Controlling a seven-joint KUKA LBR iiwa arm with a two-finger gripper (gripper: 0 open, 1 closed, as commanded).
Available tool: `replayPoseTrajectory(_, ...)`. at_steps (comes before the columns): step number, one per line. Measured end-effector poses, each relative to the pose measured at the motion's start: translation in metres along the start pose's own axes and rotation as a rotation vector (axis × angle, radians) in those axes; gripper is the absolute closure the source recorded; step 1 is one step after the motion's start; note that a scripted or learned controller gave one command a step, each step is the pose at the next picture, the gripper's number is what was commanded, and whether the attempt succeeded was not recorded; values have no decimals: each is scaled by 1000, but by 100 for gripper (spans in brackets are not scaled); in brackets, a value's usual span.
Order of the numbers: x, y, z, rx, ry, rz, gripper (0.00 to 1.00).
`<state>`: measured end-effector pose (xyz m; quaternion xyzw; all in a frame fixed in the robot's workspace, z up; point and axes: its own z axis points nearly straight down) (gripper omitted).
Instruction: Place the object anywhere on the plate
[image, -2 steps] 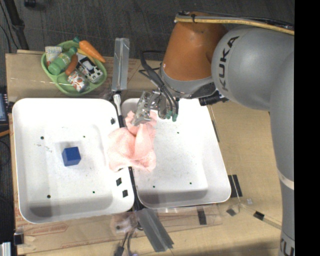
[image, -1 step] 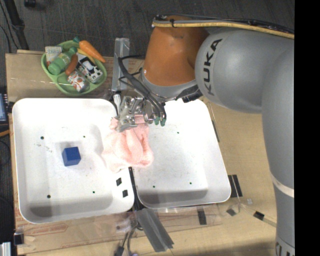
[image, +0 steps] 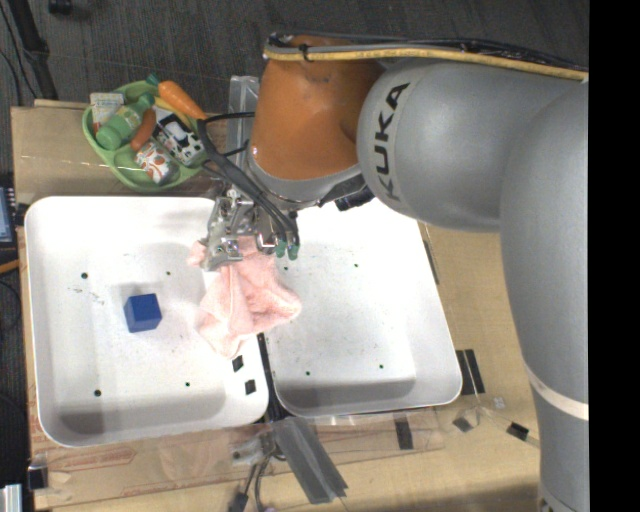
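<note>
Gripper (image: 243, 238) clamped on the top of a pink cloth (image: 245, 300), which hangs from its fingers and drapes down across the seam between the two white bins: that is what you see from above the desk (image: 470, 290). Your grey arm (image: 480, 130) reaches in from the right, its orange band (image: 305, 110) sitting just above the wrist. The cloth's lower folds spread over the right edge of the left bin (image: 60, 300) and touch the left rim of the right bin (image: 380, 320). You will find a small blue cube (image: 143, 312) lying on the floor of the left bin, well to the left of the cloth and apart from it. Behind the left bin, at the far corner of the desk, stands a green bowl (image: 108, 150) heaped with toy food, an orange carrot (image: 178, 98) on top. Whether any of these counts as the plate you cannot tell from this view
</note>
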<state>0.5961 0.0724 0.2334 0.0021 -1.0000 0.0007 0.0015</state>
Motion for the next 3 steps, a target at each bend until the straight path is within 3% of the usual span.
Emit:
replayPoseTrajectory(2, 48, 92, 7, 0, 0, -2, 100)
replayPoseTrajectory(3, 48, 92, 7, 0, 0, -2, 0)
